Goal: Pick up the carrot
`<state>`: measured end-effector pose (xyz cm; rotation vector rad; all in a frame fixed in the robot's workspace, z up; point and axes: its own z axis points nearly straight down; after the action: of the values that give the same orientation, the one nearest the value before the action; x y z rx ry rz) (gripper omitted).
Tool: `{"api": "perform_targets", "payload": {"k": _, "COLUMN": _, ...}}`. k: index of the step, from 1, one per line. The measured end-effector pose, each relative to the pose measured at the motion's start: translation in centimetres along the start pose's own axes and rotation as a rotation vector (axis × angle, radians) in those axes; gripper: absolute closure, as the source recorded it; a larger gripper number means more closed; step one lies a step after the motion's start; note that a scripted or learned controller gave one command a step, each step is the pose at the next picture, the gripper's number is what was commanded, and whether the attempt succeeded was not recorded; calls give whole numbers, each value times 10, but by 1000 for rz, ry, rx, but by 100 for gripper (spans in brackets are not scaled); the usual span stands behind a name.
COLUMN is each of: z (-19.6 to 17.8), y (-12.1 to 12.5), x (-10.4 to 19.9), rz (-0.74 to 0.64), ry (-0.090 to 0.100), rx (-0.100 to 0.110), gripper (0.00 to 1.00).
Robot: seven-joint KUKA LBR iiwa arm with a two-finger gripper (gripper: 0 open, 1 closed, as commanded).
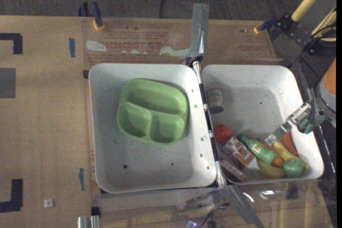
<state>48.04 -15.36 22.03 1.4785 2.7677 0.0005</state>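
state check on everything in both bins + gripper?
green divided plate: upright, flat in left bin
small can: on its side, right bin, by divider
carrot: lying in toy pile, partly hidden
green bottle: lying down
gripper: low over pile, near carrot

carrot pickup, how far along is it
Done: the gripper has reached into the right bin, just above the pile of toy food in its near corner. In hand: nothing visible between its fingers. Left: the carrot seems to be the orange piece lying in the pile right beside the fingertips, so the grasp and lift both remain.
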Motion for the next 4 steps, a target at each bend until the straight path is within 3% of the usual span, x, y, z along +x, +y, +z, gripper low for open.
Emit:
{"api": "perform_targets", "payload": {"k": 1, "z": 114, "y": 1, "x": 3, "rz": 287, "ry": -1, "rx": 0, "gripper": 0}}
{"api": "perform_targets", "payload": {"k": 2, "z": 98, "y": 4, "x": -1, "rz": 288, "ry": -13, "rx": -12, "gripper": 100}}
{"api": "perform_targets", "payload": {"k": 3, "z": 16, "y": 33, "x": 50, "rz": 524, "ry": 0, "rx": 2, "gripper": 100}}
{"api": "perform_targets", "payload": {"k": 4, "z": 16, "y": 33, "x": 50, "rz": 525, "ry": 1, "rx": 2, "gripper": 0}}
